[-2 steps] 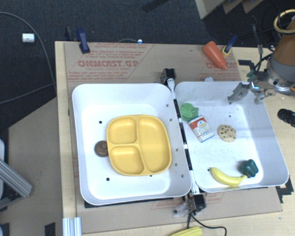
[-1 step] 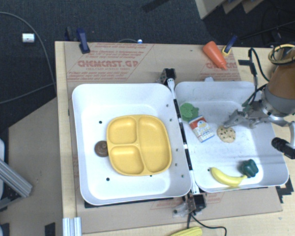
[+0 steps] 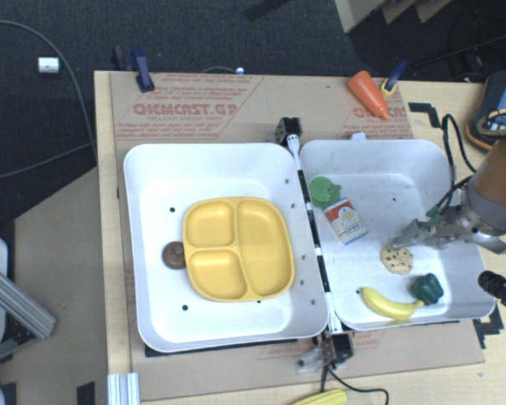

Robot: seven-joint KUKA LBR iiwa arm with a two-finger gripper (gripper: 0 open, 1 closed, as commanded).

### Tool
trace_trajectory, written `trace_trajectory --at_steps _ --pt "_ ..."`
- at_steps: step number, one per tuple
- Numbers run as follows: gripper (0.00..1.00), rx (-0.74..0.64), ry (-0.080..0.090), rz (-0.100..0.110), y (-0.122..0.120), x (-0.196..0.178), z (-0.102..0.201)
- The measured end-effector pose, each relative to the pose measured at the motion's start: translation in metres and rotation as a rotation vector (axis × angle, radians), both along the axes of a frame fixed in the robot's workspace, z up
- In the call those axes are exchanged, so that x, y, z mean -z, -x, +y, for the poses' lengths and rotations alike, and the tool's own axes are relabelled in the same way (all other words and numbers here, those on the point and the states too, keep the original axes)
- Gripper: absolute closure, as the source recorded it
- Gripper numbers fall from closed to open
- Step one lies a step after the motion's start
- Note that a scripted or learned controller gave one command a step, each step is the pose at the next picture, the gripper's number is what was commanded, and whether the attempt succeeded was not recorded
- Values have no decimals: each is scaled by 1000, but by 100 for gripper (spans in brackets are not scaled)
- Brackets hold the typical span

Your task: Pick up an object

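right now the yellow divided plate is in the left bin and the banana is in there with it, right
Not quite. The yellow divided plate is in the left bin, but the banana lies in the right bin, near its front edge, as the camera view shows.

Pretty clearly a robotics lab setup: two white bins [image 3: 152, 251] are clamped side by side onto a cardboard-covered bench [image 3: 194, 104], loose cables [image 3: 34, 36] are trailed over dark carpet [image 3: 51, 116], and aluminium framing [image 3: 13, 298] is seen at the left.
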State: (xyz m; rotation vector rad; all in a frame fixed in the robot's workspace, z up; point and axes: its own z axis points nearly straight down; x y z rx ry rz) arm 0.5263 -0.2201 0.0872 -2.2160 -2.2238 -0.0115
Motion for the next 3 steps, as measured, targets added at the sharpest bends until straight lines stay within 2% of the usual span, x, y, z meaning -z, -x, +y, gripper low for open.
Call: trace_trajectory --at_steps 1,2,3 --pt "0 3 5 4 47 -2 2" --pt "0 1 6 0 -99 -20 0" --pt "0 1 5 5 -104 -5 72"
